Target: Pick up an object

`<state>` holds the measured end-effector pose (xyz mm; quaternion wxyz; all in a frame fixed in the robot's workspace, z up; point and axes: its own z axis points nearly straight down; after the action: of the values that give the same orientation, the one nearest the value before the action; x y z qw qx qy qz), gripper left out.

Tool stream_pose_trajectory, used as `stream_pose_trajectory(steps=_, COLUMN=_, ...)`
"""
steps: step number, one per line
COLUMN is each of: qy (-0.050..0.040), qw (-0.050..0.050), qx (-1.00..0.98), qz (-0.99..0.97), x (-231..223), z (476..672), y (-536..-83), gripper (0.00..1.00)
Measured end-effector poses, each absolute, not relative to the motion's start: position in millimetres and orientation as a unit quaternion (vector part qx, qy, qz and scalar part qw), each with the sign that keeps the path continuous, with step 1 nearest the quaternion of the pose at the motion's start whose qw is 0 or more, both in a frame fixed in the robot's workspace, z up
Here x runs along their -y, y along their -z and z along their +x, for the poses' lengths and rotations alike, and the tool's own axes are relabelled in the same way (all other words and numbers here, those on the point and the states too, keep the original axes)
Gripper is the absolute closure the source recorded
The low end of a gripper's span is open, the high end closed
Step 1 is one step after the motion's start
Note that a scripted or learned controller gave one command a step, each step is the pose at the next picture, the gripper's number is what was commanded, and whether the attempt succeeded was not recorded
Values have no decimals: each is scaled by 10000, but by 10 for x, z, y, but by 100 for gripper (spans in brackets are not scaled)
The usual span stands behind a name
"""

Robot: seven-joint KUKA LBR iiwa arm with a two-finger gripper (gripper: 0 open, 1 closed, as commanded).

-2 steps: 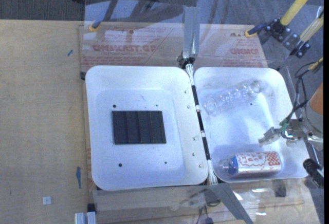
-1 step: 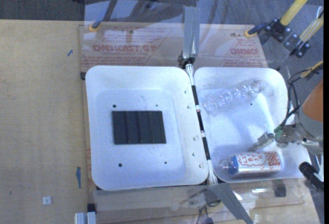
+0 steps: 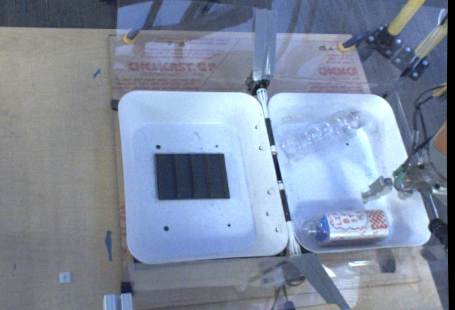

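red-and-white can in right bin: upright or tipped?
Tipped: the red-and-white cylindrical can lies on its side along the right white bin's near wall.

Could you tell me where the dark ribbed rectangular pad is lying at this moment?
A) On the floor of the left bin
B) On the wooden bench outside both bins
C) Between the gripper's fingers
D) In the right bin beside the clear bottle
A: the dark ribbed pad lies flat on the floor of the left bin, while the clear bottle is in the right bin.

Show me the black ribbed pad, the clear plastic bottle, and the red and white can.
black ribbed pad [image 3: 192,175], camera view, its center.
clear plastic bottle [image 3: 320,134], camera view, mid-body.
red and white can [image 3: 353,225], camera view, its label.
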<state>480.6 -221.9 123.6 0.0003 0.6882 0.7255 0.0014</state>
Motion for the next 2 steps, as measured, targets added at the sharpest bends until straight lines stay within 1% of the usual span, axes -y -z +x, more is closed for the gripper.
stream_pose_trajectory(steps=1, qy=-17, qw=41, qx=-7058, qz=7084, x=1935, z=5457, y=-881, gripper=0)
stream_pose_trajectory(steps=2, qy=1, qw=-8, qx=-7353, qz=6777, x=1802, z=4795, y=-1534, gripper=0)
